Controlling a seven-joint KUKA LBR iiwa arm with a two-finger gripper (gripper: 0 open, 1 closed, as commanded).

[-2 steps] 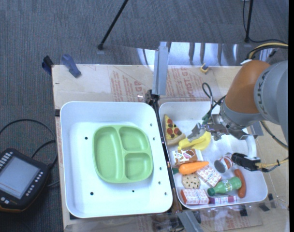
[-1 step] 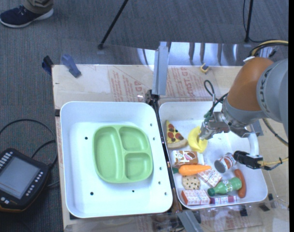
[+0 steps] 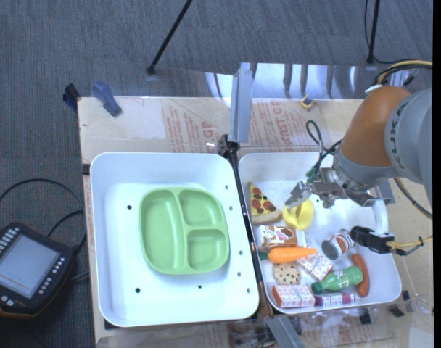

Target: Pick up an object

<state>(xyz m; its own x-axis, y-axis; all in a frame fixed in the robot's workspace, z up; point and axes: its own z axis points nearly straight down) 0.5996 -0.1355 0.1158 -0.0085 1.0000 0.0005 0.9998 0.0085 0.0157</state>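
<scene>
The right bin (image 3: 278,167) holds several toy foods. Among them are a pizza slice (image 3: 262,204), a yellow piece (image 3: 302,215), an orange carrot (image 3: 291,254), a small can (image 3: 337,244), a green bottle (image 3: 338,280) and a red sausage (image 3: 361,273). My gripper (image 3: 312,196) hangs low over the bin's middle, just above the yellow piece. Its fingers (image 3: 297,193) stand spread apart with nothing between them. The arm's orange band (image 3: 373,125) is up at the right.
The left bin (image 3: 112,194) carries a green divided plate (image 3: 184,230). Small snack boxes (image 3: 294,294) and a cracker (image 3: 286,272) crowd the right bin's front. A metal post (image 3: 241,107) rises between the bins at the back. A teach pendant (image 3: 21,267) lies on the floor at left.
</scene>
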